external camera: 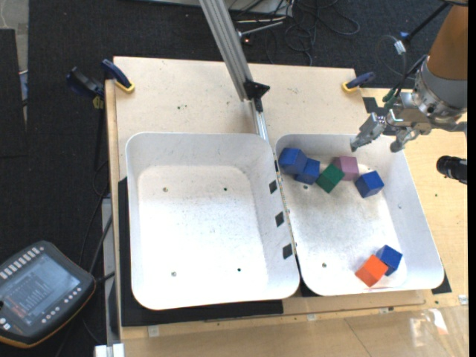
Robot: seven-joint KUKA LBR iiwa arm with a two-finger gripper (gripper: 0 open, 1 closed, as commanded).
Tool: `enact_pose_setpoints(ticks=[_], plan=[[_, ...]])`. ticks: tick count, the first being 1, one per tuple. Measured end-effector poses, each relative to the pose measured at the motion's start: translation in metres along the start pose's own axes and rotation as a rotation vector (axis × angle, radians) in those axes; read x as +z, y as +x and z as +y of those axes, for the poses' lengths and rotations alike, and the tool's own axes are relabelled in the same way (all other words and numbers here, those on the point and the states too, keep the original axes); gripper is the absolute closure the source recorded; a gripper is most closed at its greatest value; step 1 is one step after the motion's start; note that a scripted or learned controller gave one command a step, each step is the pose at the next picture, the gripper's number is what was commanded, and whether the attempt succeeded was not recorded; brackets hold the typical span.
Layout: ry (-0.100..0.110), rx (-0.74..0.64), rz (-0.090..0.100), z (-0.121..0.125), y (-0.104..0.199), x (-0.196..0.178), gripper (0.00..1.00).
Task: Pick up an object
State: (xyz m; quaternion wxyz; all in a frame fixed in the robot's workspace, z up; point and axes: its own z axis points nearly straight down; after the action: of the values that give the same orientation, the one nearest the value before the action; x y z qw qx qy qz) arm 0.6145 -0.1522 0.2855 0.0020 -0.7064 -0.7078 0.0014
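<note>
The gripper (381, 137) hangs over the far right corner of the right bin (416, 222), its two fingers spread apart with nothing between them; one fingertip points down toward the bin's back rim, the other sits further right. Candidate objects all lie in the right bin. Near the back wall, a row: two blue cubes (299, 163) touching each other at the left, then a green cube (330, 178), a pink cube (348, 166) touching the green one, and a separate blue cube (369, 184) just to the right. The pink cube is the object nearest the open fingers, below and to their left, apart from them. In the near right corner an orange cube (371, 271) rests against another blue cube (389, 258). The left bin (149, 155) shows only dark specks on its floor. A teach pendant (37, 292) lies at the lower left, off the bench.
</note>
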Motion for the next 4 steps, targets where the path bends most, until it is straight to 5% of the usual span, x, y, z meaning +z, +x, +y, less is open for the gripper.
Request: enact_pose_setpoints(ticks=[1, 4], plan=[[-0.005, -0.001, -0.001, 0.001, 0.0, -0.003, 0.0], [0.002, 0.002, 0.0, -0.012, -0.002, 0.173, 0.0]])
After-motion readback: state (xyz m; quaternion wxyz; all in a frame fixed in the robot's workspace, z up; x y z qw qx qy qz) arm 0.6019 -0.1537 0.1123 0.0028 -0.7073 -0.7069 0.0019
